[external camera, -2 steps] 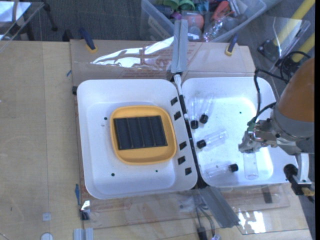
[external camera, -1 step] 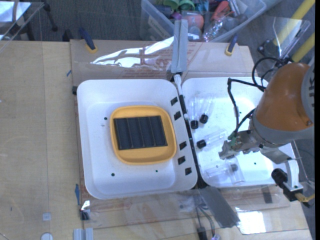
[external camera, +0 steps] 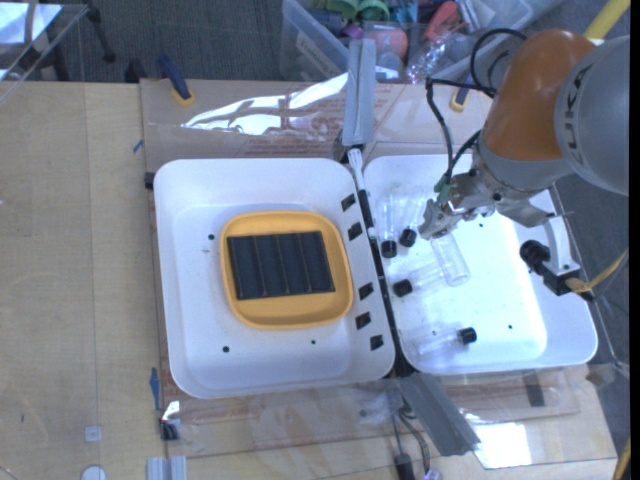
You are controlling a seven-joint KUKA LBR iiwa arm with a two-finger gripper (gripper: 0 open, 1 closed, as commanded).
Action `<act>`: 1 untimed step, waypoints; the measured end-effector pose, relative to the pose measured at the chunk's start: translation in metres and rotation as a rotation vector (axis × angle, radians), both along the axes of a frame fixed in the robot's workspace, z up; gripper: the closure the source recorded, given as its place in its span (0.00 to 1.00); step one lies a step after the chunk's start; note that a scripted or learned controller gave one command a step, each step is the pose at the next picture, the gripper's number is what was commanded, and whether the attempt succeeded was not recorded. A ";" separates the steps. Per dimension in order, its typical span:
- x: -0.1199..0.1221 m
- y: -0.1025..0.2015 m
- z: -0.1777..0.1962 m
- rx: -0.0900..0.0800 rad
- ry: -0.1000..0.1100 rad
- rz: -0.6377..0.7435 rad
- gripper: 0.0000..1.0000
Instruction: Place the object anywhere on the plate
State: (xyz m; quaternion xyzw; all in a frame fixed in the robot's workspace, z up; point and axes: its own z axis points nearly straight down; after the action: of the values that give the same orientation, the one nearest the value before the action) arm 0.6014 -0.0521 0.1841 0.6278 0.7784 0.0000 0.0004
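A yellow plate [external camera: 287, 268] with a dark ribbed centre lies in the left bin [external camera: 190, 318]. Several clear plastic bottles with black caps lie in the right bin [external camera: 560, 343]: one [external camera: 450, 260] just below the gripper, one [external camera: 397, 214] near the divider, one [external camera: 440, 341] toward the front. My gripper [external camera: 438, 218] hangs low over the right bin's back left part, just above and left of the nearest clear bottle. Whether it touches that bottle I cannot make out. The arm's orange band [external camera: 530, 98] is above it.
A black-tabbed divider [external camera: 362, 268] separates the bins. Black cables [external camera: 450, 148] loop beside the wrist. A black fitting [external camera: 537, 258] sits at the right bin's right side. A clear tub of coloured toys [external camera: 400, 13] stands behind the bench.
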 end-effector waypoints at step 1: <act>0.000 0.000 0.000 0.000 0.000 0.001 0.00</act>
State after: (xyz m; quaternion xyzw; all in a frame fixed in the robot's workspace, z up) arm 0.6016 -0.0517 0.1844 0.6275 0.7786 0.0001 0.0005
